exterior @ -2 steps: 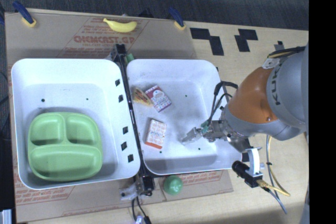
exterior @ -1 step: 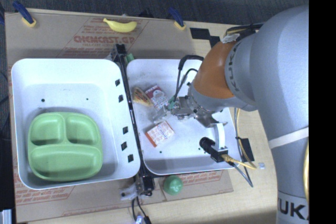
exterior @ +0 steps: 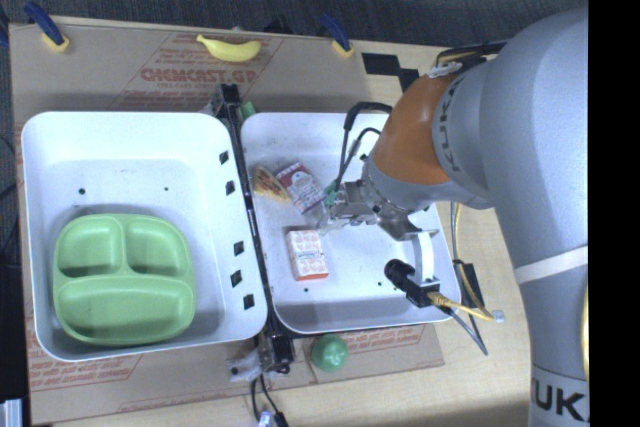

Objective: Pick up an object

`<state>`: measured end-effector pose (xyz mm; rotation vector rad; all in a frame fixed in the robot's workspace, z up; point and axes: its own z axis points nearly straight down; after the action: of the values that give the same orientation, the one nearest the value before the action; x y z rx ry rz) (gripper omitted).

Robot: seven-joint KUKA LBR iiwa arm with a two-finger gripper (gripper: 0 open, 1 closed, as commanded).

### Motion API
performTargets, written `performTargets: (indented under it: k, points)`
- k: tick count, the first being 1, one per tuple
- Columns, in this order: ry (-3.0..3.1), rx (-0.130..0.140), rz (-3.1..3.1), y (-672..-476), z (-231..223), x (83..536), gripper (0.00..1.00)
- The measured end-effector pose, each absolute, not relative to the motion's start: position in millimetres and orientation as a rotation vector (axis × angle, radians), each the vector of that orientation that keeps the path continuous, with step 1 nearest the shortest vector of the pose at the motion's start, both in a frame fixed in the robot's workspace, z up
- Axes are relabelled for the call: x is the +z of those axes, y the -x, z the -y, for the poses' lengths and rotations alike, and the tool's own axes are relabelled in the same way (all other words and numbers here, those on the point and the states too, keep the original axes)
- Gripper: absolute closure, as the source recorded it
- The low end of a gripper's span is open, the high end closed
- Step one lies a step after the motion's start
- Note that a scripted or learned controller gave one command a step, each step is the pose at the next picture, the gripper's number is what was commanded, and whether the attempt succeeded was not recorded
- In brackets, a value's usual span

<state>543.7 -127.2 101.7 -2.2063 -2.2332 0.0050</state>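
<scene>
White bins, two: the right bin (exterior: 300,315) holds three packets, one small box (exterior: 307,254) at its middle, two wrappers (exterior: 288,183) behind; tool (exterior: 340,207) just beside them, grip unclear.

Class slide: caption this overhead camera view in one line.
Pincer hovers over packets in right bin; green tray in left bin.

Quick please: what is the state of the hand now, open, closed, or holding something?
Hand: cannot be told; it sits low in the right bin, beside the small packets.
</scene>
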Motion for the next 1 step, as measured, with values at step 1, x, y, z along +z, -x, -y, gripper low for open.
performTargets:
  k: [1]
  points:
    - [2.217,0.001,2.225,-482.9,154.8,190.5,1.0]
